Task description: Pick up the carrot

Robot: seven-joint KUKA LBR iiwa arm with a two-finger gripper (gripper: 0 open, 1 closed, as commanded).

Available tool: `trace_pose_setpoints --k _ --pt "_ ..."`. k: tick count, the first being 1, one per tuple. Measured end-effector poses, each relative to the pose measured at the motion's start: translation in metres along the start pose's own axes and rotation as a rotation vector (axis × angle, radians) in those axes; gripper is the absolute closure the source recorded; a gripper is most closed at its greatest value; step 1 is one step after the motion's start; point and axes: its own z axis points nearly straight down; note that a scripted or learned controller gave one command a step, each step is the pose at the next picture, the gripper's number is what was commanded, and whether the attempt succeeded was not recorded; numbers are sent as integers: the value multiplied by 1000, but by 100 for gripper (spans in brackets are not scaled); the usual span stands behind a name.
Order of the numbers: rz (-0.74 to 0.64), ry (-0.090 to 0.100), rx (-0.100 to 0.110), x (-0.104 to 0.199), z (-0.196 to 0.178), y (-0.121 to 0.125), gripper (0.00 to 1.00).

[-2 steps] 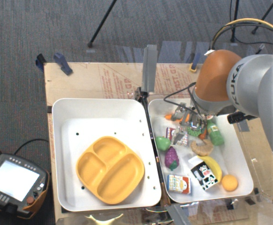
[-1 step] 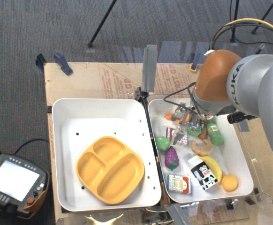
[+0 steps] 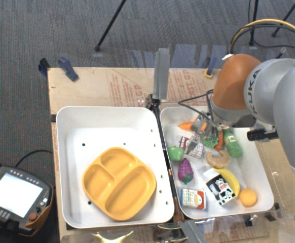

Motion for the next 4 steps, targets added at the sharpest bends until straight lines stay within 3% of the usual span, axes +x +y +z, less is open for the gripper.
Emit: trace_pose_setpoints --k 1,2,3,4 --pt "253 -5 -1 -1 -2 -4 0" --pt "501 16 -14 3 3 9 0" --pt "563 12 -16 35 -60 -64 0" --pt "469 6 -23 80 -2 -96 0"
